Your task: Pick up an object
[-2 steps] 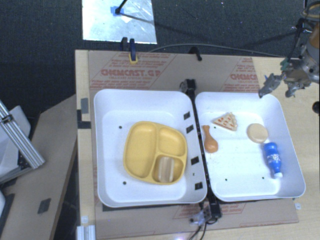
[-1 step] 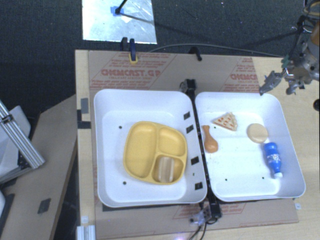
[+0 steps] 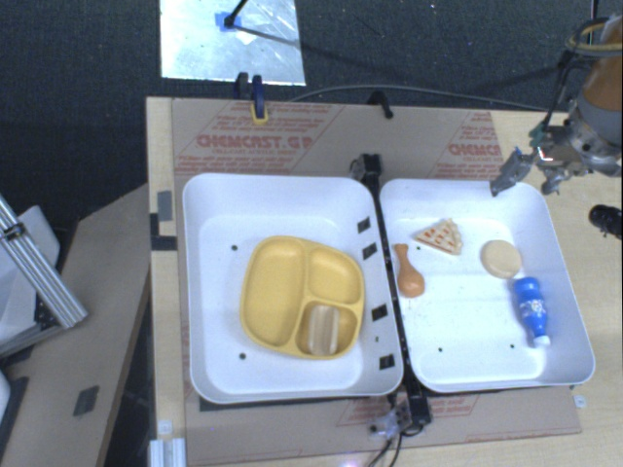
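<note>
A grey two-finger tool [image 3: 531, 171] hangs above the far right corner of the right shallow white plastic bin [image 3: 565, 358], its fingers spread apart and gripping nothing. In that bin lie a tan triangular toy pizza slice [image 3: 440, 235], an orange-brown toy drumstick [image 3: 409, 270], a pale round biscuit-like disc [image 3: 501, 258] and a small blue bottle with a white cap [image 3: 531, 309] near the right wall. The left shallow white plastic bin [image 3: 209, 261] holds a yellow divided plate [image 3: 292, 290] with a beige block [image 3: 319, 329] in its lower compartment. Both bins sit on the worktop [image 3: 292, 134].
</note>
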You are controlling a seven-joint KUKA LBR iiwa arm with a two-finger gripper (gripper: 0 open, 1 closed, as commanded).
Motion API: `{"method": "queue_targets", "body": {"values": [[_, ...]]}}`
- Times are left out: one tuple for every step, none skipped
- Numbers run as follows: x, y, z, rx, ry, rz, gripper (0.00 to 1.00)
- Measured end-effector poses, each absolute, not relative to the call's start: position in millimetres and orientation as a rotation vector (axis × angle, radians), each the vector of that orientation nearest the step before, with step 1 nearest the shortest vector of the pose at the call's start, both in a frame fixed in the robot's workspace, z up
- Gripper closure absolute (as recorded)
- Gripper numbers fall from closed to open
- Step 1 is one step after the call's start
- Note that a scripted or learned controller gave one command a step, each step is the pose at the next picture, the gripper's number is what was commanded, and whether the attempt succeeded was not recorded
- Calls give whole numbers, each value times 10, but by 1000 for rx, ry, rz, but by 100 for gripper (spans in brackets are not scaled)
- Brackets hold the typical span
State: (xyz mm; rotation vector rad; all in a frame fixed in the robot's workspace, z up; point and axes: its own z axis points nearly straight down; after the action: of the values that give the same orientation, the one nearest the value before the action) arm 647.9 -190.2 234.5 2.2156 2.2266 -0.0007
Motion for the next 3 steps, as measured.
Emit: {"method": "queue_targets", "body": {"values": [[6504,-1911,1935,2217,2225,0,0],[6578,-1951,1361,2215,2227,-1,0],[6594,-1951,1504,2209,2226,5,100]]}}
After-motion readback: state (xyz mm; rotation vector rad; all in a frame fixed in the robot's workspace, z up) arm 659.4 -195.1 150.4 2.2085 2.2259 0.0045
